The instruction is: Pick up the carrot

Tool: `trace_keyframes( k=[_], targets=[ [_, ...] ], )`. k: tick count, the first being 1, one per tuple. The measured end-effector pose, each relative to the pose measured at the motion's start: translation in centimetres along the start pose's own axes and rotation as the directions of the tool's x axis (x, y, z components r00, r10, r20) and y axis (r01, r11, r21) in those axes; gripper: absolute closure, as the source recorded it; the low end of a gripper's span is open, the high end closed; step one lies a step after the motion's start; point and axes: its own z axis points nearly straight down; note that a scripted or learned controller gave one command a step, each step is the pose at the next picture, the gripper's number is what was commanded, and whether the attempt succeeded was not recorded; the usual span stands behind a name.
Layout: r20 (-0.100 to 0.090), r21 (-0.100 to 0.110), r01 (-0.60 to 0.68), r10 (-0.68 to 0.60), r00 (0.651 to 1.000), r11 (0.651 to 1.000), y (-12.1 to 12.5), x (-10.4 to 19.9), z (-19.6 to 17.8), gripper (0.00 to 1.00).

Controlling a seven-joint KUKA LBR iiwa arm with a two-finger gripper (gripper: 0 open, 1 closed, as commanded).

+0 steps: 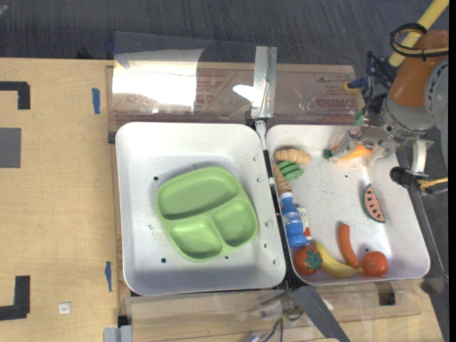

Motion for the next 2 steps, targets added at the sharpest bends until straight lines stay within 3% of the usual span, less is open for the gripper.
trace_keyframes(
  k=[1,2],
  targets=[
    [-0.005,-0.001,-0.04,0.04,0.999,0.999,0.09,-0.14,0.76,0.0],
    [-0.003,0.008,-0.038,0.038,0.999,0.999,-0.14,0.03,0.13,1.0]
  ],
)
